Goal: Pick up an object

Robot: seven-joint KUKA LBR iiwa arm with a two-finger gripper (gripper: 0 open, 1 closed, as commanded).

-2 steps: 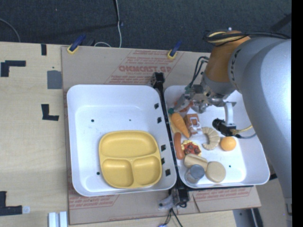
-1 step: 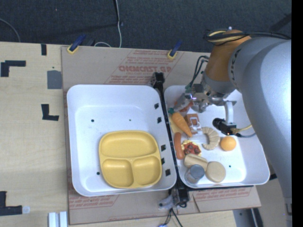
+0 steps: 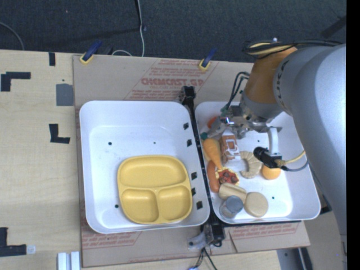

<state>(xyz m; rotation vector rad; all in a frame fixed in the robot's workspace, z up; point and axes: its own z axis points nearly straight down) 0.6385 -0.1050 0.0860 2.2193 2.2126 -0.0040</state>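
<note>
Cardboard sheet [image 3: 169,82] red print, perhaps "CHEMCAST GP".

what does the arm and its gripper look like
The arm is bulky, rounded and light grey, with an orange band above the wrist. Black cables loop beside the band. The gripper is a small metallic and black assembly.

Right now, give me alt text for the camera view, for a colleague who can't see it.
The grey arm reaches from the right, its hand low over the right bin, above a heap of small toy foods including a carrot and an orange ball. The left bin holds a yellow divided tray.
</note>
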